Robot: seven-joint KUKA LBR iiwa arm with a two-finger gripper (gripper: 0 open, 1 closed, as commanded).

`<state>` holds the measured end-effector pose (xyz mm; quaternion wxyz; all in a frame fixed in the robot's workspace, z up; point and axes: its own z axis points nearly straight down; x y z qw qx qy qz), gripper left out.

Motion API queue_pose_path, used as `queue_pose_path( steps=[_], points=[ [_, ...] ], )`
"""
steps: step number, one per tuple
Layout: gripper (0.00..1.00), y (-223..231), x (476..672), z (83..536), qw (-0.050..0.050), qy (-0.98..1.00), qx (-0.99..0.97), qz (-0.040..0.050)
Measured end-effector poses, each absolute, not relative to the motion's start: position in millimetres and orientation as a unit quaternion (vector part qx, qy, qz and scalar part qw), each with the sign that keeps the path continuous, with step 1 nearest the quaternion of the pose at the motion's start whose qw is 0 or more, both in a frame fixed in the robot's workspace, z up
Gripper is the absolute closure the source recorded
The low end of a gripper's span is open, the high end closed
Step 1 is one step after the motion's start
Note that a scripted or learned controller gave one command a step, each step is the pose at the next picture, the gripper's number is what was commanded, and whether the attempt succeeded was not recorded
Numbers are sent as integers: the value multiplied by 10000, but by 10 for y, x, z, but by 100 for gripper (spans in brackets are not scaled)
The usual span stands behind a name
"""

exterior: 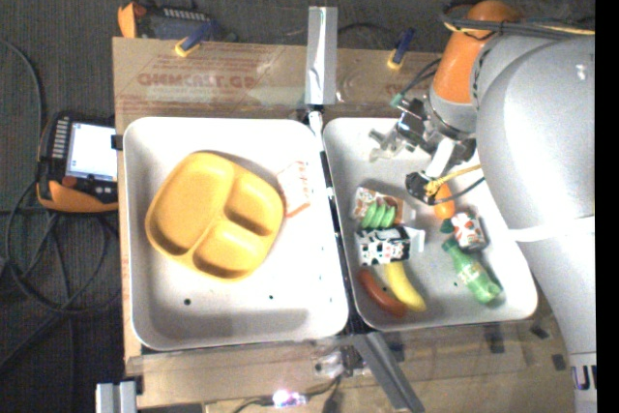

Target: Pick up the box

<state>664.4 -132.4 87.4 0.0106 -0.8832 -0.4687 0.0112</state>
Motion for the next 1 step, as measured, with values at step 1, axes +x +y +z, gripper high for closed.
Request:
queue_pose_path(
  steps=[1],
  points=[
    [0, -1067, 6589, 863, 67, -3408, -9399, 211]
  ],
)
